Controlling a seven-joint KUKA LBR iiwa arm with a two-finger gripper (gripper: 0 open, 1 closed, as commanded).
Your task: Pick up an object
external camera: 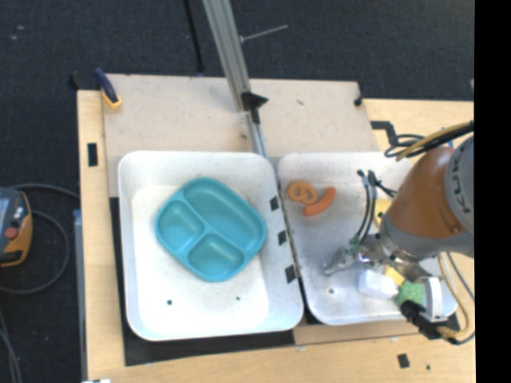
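Two shallow white bins sit side by side on the surface [184, 118]: the left bin [144, 309] holds a teal divided plate [210, 228] at its centre, and the right bin [335, 174] holds an orange ring-and-sausage toy [310, 198] near its upper left. The arm [427, 206], entering from the right of the frame, places the end effector [342, 262] low in the right bin, toward the lower right; whether it is open or closed cannot be told. Just right of it lie a white object [375, 282], a yellow piece [394, 273] and a green object [411, 292], clustered at the bin's lower right corner.
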